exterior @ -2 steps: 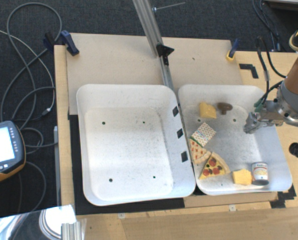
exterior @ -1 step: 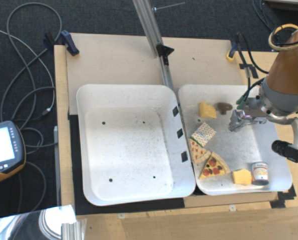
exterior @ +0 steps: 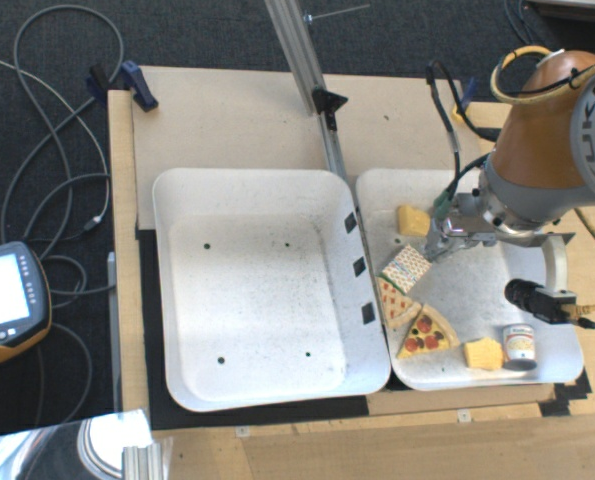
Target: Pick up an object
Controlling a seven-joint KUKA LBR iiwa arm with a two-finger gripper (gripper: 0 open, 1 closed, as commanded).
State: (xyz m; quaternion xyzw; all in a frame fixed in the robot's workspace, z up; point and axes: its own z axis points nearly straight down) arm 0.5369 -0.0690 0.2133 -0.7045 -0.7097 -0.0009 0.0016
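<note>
At centre right, the hand (exterior: pixel 443 240), grip state impossible to tell, hovers beside the patterned card (exterior: pixel 408 266); crowded pizza slices (exterior: pixel 426 332) risk a missed grasp.

bins (exterior: pixel 247 193): white speckled matt plastic | bench (exterior: pixel 227 118): pale matt wood | pole (exterior: pixel 292 38): smooth grey metal

— What's the count from your end?

— I see two bins, the left bin (exterior: pixel 247 288) and the right bin (exterior: pixel 477 368), side by side.

— And the objects?

— I count two pizza slices (exterior: pixel 427 333) (exterior: pixel 395 303), two yellow cheese blocks (exterior: pixel 412 220) (exterior: pixel 484 354), one patterned cracker (exterior: pixel 407 266) and one small can (exterior: pixel 520 345). That makes six things, all in the right one.

— Arms?

— One arm (exterior: pixel 547 133), as far as I can see.
</note>
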